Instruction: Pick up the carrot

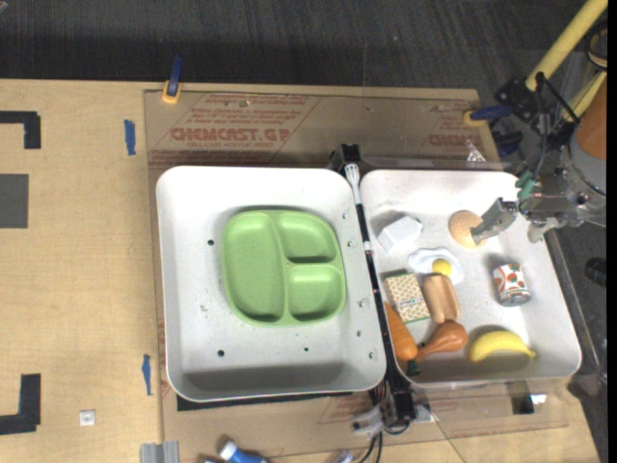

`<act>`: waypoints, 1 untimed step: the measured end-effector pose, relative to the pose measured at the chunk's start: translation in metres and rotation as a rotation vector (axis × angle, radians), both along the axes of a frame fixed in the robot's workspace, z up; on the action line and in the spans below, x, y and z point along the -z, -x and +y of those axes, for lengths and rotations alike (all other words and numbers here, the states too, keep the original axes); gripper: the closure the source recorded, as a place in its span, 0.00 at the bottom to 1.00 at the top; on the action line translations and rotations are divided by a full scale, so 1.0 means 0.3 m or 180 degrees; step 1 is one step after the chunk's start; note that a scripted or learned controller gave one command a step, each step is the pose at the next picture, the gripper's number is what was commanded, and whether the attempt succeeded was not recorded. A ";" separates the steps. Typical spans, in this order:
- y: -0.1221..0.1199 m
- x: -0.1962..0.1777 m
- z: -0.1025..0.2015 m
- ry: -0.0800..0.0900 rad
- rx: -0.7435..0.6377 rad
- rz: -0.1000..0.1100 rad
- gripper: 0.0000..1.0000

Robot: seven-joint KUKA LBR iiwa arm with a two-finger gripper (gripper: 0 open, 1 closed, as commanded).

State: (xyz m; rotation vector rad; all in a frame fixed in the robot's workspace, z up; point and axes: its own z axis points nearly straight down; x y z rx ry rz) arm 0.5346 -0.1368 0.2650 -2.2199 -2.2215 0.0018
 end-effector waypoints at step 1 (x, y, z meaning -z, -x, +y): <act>0.087 -0.140 0.036 0.0008 0.0379 -0.0021 0.00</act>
